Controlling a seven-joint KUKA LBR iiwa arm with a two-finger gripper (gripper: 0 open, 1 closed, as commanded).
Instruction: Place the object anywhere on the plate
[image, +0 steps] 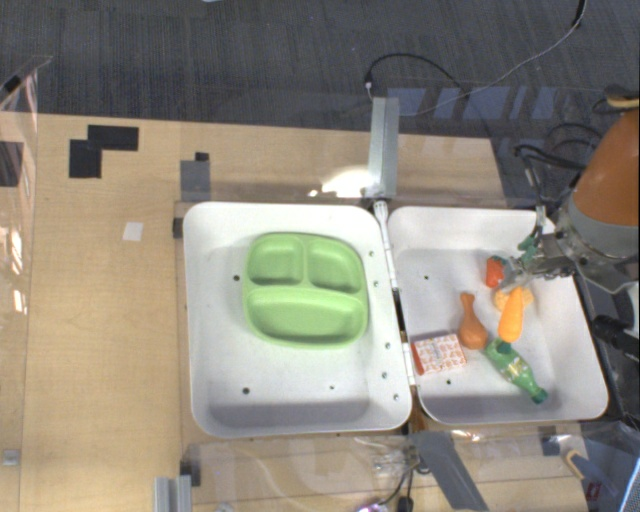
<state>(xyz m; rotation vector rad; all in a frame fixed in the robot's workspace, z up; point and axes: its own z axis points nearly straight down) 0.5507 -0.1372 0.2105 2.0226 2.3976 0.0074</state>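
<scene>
Picking comes first: pincer hangs over the right white bin, by a small red toy and orange carrot-shaped toy; whether it grips anything I cannot tell. Green divided plate waits in the left bin; lift straight, clear the bins' shared rims.

A robotics lab, by the look of it: a pale wooden bench fitted with metal brackets, black marker patches stuck to its top, loose cables trailing over grey carpet (office-grade), a clear plastic screen alongside.
</scene>
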